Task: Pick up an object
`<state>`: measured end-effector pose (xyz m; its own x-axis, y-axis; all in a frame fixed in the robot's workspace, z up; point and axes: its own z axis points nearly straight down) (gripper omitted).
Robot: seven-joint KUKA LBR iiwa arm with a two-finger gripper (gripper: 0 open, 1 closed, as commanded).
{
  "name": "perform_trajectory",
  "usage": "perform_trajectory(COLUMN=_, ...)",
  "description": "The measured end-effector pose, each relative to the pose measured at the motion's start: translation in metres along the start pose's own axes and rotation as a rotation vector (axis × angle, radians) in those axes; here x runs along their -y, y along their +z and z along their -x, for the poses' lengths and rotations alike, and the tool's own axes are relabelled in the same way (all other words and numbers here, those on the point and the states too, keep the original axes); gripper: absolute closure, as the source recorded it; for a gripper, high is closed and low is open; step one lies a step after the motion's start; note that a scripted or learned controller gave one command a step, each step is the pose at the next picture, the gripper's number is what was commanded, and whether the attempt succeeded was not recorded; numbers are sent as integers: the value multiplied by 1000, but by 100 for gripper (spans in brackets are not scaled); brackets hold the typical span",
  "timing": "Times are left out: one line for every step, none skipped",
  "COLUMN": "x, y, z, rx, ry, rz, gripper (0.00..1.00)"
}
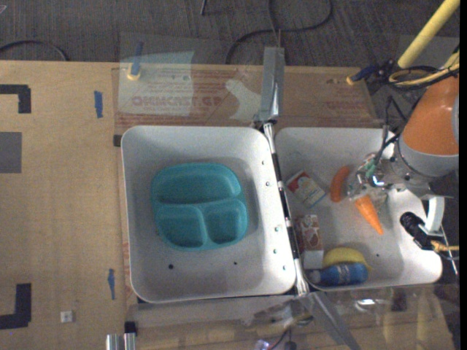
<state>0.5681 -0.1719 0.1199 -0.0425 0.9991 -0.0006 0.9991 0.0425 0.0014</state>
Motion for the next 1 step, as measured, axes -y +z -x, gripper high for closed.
perform_trajectory(x=-47, y=-111, z=-33, rx=1, ry=111, rz=1, gripper=100)
